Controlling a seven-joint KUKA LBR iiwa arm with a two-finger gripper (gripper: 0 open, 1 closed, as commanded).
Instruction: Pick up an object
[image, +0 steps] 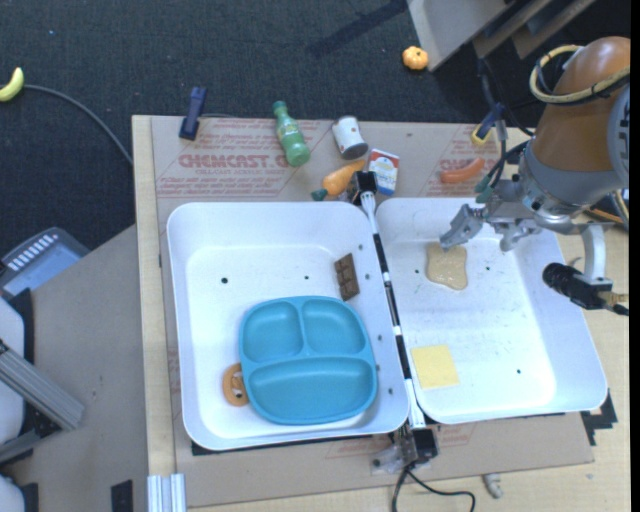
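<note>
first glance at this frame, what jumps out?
The big blue plastic divided plate in the left white bin, near its front edge. Then the grey arm's two-finger gripper over the back of the right white bin, just above a flat tan slice, with a square yellow cheese slice lying nearer the front.

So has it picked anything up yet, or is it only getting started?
Nothing looks picked up yet. The tan flat piece and the yellow square lie on the floor of the right bin, and the blue divided plate sits in the left bin. In hand: the pincer is above the right bin's far end, close to the tan piece. Left: gripping something and lifting it.
</note>
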